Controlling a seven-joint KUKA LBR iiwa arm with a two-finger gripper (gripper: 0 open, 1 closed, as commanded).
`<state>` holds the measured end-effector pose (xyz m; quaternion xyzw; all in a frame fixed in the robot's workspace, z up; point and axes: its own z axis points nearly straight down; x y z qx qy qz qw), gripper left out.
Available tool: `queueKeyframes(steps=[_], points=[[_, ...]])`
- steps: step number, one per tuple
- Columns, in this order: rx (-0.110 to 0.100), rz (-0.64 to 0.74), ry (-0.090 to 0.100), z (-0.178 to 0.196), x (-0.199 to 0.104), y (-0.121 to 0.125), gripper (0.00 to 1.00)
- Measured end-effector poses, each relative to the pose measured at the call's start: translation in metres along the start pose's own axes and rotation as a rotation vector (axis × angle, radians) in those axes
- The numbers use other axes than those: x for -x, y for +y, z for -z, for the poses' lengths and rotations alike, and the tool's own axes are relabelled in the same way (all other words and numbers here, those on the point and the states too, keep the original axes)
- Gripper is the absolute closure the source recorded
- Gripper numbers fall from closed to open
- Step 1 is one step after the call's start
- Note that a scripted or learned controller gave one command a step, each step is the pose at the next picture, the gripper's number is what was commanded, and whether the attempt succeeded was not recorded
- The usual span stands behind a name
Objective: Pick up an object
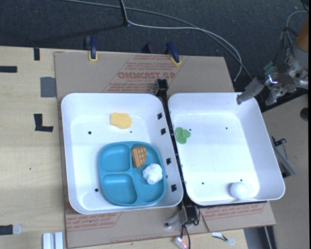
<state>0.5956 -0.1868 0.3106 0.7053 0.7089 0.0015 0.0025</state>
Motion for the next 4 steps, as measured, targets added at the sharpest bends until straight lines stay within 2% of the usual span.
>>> queueKeyframes(steps=[1, 2, 3, 4], points=[[-0.012, -0.002, 0.004, -0.065, -0.051, -0.059, 0.0], [-0.006, -0.002, 0.001, -0.061, -0.068, 0.054, 0.0], [-0.003, -0.001, 0.002, -0.027, -0.109, 0.06, 0.0], [0.0, 0.003, 0.004, 0.031, -0.198, 0.006, 0.0]])
